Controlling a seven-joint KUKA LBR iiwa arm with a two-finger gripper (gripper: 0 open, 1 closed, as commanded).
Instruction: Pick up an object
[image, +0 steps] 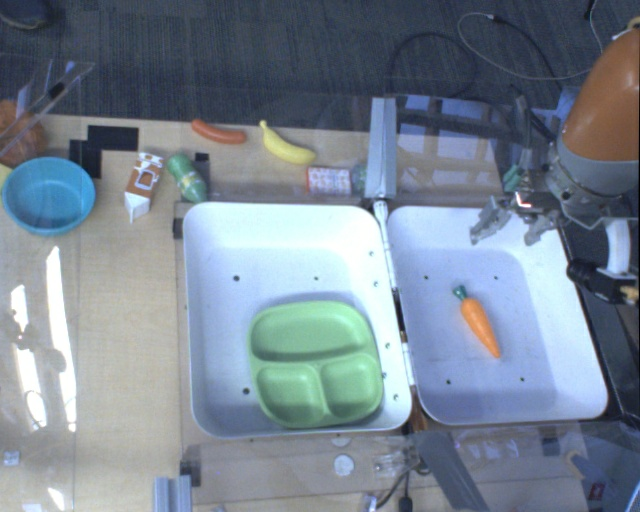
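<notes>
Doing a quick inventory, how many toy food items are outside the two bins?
5, along the bench's far edge: sausage, banana, carton, green bottle, small can. Others may be hidden.

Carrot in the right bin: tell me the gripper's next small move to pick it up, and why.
Probably move the gripper toward the bin's centre until it hangs over the toy carrot, then lower. The gripper hovers near the right bin's far edge with open fingers holding nothing, while the carrot lies apart, alone mid-bin.

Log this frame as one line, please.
hand open, above right bin's far edge | carrot lying in right bin, untouched | green tray in left bin
</notes>
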